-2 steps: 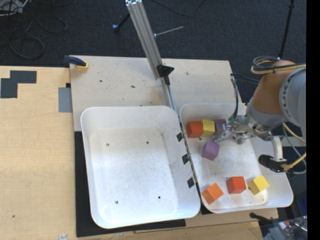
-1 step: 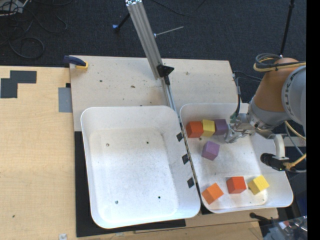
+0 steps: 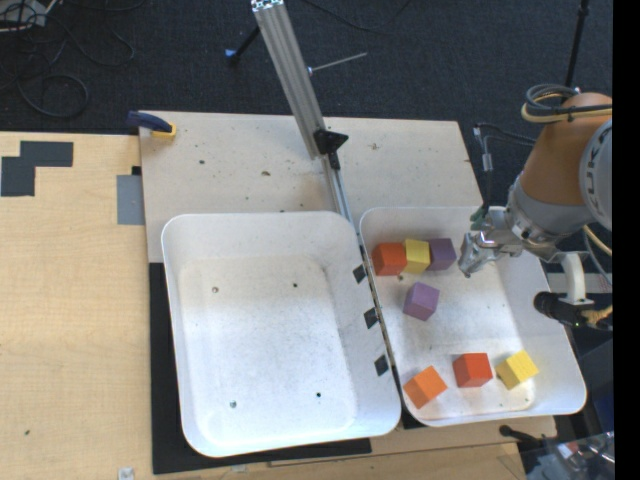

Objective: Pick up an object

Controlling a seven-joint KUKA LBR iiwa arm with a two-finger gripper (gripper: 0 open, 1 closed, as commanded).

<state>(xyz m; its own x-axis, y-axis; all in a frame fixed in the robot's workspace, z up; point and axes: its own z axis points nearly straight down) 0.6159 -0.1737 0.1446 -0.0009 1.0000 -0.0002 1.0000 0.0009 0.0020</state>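
Camera view: the right bin (image 3: 560, 393) is the landmark. Gripper (image 3: 476, 258) hangs over its upper part, close to the far rim, on the grey arm (image 3: 560, 183) that comes in from the right edge with its orange band above the wrist. No block is seen between its tips; how far apart they are, cannot tell, too small and blurred.

Blocks inside the right bin:
- Row of three near the far-left corner, touching side by side: red block (image 3: 389, 259), yellow block (image 3: 417, 255), purple block (image 3: 441, 253). Purple end of the row sits just left of the gripper, near but contact unclear.
- Second purple block (image 3: 421, 301) alone, just below that row, toward bin centre-left.
- Along the near wall: orange block (image 3: 426, 385) at the left, second red block (image 3: 472, 370) in the middle, second yellow block (image 3: 517, 369) at the right, near each other but apart.

Left bin (image 3: 190, 268) lies beside the right bin, rims touching.
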